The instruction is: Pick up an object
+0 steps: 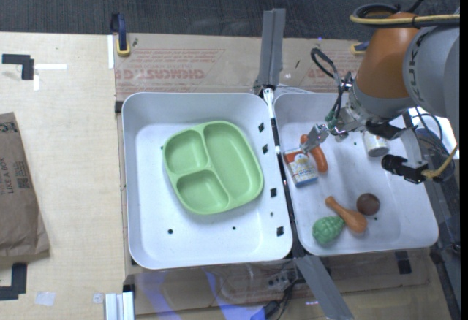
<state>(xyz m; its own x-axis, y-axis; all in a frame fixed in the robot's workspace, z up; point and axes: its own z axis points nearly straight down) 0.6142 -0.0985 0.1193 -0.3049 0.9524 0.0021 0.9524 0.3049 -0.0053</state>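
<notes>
here, gripper point(316, 137) fingers narrowly parted above upright orange carrot point(319, 158), long axis up-down.

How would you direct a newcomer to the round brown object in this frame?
Start at the right bin, the one without the green divided plate. Near its front right corner lies a dark brown ball, beside the orange drumstick-shaped toy. It is the only round, dark item there.

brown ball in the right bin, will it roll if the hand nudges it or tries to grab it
Probably yes: the brown ball looks round and sits on the smooth white floor of the right bin, so a nudge could send it off. It looks hard and small, so it may squirt out of a pinch. The orange stick beside it might stop it leftward.
</notes>
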